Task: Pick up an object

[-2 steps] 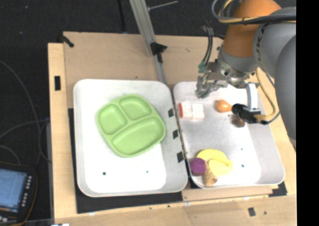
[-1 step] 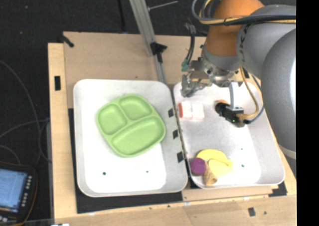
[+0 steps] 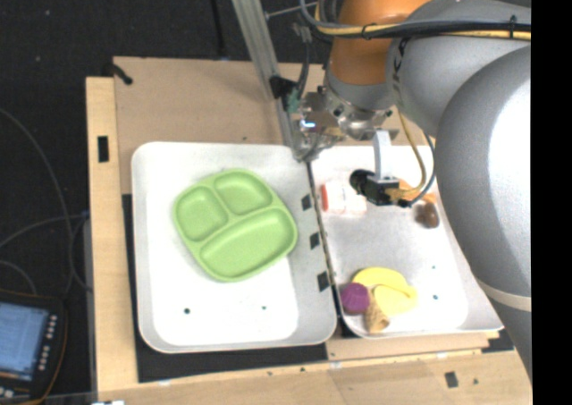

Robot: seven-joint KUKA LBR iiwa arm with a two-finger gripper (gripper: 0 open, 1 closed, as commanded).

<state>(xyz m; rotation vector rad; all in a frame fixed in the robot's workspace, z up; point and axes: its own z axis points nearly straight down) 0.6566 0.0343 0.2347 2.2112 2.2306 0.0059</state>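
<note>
The gripper [image 3: 308,137] sits at the far end of the wall between the two bins, and I cannot tell whether it is wide or narrow. The left bin [image 3: 152,305] holds a green divided plate [image 3: 235,224]. In the right bin [image 3: 451,300] a small white container [image 3: 342,198] lies just beside the dividing wall, with a brown lump [image 3: 427,214] well apart from it. At the near end is a huddle of three things – a yellow piece [image 3: 386,285], a purple ball [image 3: 355,298] and a tan piece [image 3: 375,316]
</note>
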